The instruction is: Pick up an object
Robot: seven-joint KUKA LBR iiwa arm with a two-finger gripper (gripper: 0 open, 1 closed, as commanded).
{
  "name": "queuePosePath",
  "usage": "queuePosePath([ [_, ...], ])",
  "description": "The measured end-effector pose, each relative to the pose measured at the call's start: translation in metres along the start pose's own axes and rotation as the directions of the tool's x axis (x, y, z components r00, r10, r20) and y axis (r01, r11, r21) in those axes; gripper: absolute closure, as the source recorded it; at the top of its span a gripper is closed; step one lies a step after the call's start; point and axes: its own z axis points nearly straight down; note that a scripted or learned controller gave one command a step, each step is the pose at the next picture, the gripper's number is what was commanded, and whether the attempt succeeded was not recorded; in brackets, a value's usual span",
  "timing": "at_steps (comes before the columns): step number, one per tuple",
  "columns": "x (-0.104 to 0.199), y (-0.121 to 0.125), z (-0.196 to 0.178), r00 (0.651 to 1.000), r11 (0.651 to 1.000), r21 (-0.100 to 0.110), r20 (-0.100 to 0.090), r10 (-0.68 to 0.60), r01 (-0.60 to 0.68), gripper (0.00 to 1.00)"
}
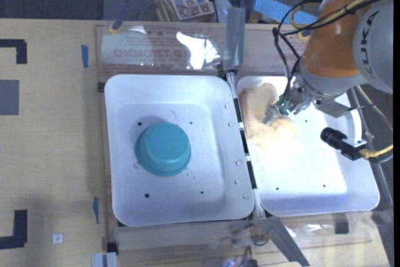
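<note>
A teal bowl (163, 148) lies upside down in the left bin (122, 97). A pale tan, soft-looking object (257, 100) rests at the far left of the right bin (312, 191), with a lighter part of it spreading toward the middle. My gripper (274, 114) hangs low over that tan object, at its right side, beneath the orange wrist band. Its fingertips look small and dark, and touch or nearly touch the object.
A metal divider (240, 134) runs between the two bins. A black cylindrical part (337, 141) of the arm hangs over the right bin's right side. Clear plastic sheet (162, 50) lies behind the left bin. Boxes and clutter sit beyond the bench's far edge.
</note>
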Motion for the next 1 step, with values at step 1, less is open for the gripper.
queuePosePath([
  [1, -0.016, 0.0459, 0.0004, 0.946, 0.946, 0.0, 0.001, 0.325, -0.325, 1.0],
])
